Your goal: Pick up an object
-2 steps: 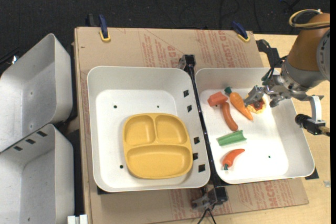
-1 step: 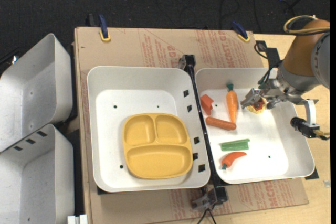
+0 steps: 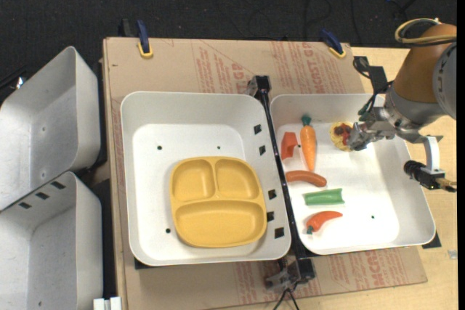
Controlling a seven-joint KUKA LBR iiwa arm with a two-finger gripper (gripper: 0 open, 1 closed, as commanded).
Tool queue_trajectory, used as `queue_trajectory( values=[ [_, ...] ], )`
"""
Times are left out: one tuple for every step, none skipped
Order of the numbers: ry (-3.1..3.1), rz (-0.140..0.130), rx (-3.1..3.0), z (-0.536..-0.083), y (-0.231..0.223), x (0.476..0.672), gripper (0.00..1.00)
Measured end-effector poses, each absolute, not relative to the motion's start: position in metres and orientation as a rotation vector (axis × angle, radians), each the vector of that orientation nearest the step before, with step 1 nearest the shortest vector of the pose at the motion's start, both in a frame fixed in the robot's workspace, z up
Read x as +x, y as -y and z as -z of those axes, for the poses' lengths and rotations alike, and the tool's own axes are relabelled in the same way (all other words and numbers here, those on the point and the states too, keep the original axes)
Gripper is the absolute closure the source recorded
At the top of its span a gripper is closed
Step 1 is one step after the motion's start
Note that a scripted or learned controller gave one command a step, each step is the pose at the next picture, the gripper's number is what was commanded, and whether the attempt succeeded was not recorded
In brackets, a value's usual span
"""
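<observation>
The pincer point(image 3: 356, 136) hangs low in the right bin point(image 3: 407, 229), touching or just beside a small yellow-and-red piece point(image 3: 340, 133) on its left; whether it is clenched or released I cannot tell; the carrot point(image 3: 309, 145) lies farther left, lengthwise away from the camera.

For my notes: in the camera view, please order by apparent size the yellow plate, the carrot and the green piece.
1. yellow plate
2. carrot
3. green piece, though it looks nearly as long as the carrot, so that order is unsure.
</observation>
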State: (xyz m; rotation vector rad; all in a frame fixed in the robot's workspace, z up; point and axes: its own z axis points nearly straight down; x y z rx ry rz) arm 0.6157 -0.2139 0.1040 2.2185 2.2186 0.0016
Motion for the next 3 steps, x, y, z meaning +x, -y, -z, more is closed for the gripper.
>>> queue_trajectory(
  values=[
    [-2.22, -0.004, 2.215, -0.147, 0.211, 0.616, 1.0],
    [-2.219, -0.006, 2.213, -0.21, 0.213, 0.625, 1.0],
    [-2.222, -0.002, 2.217, -0.215, 0.213, 0.626, 1.0]
  ],
)
